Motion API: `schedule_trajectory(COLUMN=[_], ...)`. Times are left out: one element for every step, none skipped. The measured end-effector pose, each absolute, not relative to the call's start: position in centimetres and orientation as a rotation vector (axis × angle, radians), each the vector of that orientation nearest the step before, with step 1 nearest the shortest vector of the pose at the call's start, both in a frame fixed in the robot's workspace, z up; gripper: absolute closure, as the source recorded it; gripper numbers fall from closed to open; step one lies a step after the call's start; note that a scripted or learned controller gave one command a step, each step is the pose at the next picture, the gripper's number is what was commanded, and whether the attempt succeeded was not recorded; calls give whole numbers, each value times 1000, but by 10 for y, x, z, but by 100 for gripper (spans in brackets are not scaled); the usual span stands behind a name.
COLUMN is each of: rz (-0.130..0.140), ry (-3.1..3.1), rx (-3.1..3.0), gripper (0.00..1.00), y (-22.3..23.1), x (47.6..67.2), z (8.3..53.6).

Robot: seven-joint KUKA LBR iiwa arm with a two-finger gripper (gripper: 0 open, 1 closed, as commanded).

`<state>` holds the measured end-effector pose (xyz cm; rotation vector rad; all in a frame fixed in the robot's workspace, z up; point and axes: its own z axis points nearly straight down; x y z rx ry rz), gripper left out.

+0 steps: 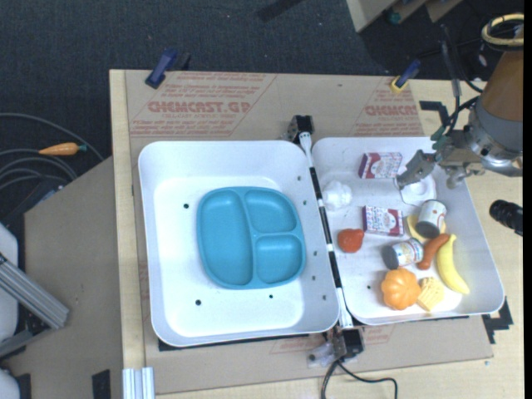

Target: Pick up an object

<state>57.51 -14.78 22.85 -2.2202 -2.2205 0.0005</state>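
Camera view: cardboard-topped bench [249,98] on dark carpet [100,23].

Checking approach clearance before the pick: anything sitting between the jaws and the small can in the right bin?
Nothing visible blocks it. The gripper hangs over the right bin just above the small can, with bare bin floor between. The banana and sausage crowd the can's near side, so a grasp could nudge them.

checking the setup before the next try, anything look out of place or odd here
One thing: a small orange carrot-like item lies off the bench on the dark floor at far left, beside the cables, away from both bins. The other items sit loosely jumbled in the right bin; nothing looks spilled or damaged.
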Motion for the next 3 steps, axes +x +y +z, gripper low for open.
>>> schedule_trajectory(rz=[0,-3,-3], ry=[-2221,-2221,-2221], rx=[-2222,-2224,-2224], gripper=[0,100,0], y=[-146,-146,-146], x=[572,573,573], z=[96,106,106])
